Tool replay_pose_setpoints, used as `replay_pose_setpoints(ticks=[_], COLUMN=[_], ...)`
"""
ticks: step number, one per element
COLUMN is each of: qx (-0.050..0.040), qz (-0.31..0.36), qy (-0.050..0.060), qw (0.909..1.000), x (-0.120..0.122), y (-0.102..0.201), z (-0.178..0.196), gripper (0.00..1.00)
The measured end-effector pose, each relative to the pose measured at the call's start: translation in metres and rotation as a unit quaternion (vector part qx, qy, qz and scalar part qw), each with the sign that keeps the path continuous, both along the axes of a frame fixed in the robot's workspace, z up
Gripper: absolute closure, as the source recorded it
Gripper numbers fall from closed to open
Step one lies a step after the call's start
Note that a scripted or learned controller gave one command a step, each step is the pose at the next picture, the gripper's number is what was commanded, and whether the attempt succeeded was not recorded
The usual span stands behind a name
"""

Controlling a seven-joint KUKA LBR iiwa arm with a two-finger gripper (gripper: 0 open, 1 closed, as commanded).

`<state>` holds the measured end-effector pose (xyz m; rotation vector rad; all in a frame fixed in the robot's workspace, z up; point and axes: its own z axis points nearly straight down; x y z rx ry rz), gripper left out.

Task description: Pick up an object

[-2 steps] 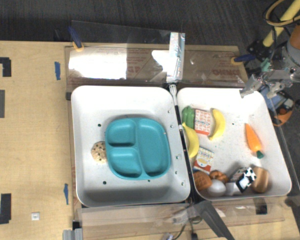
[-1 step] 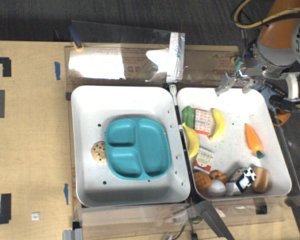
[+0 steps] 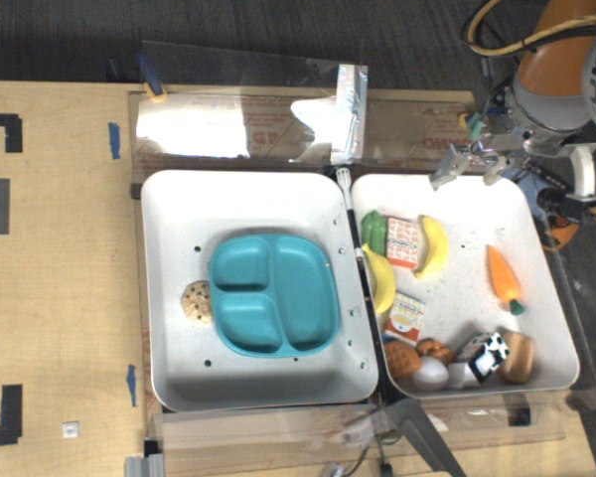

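Note:
My gripper hovers over the far rim of the right bin, its two fingers spread open with nothing between them. In that bin lie a green pepper, a red-and-white box, two bananas, a carrot and a small carton. Along the near wall sit a brown pastry, an orange ball, a white egg, a black-and-white toy and a brown bun.
The left bin holds a teal divided tray with a cookie beside it on the left. A clear plastic sheet with a shiny strip stands behind the bins. Yellow cables loop above the arm.

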<state>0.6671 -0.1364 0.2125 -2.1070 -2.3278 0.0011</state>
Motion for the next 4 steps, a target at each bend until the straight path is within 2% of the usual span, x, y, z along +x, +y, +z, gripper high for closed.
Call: replay_pose_setpoints(ticks=[1, 2, 3, 4], qx=[-0.0021, 0.0071, 0.0026, -0.0022], qz=[0.105, 0.123, 0.154, 0.156], qy=[-0.008, -0.002, 0.000, -0.010], qw=[0.9944, 0.9924, 0.9880, 0.9876], x=[-0.003, 0.004, 0.002, 0.007], y=[0.022, 0.007, 0.006, 0.006], z=[-0.110, -0.115, -0.115, -0.102], gripper=[0.00, 0.00, 0.00, 1.00])
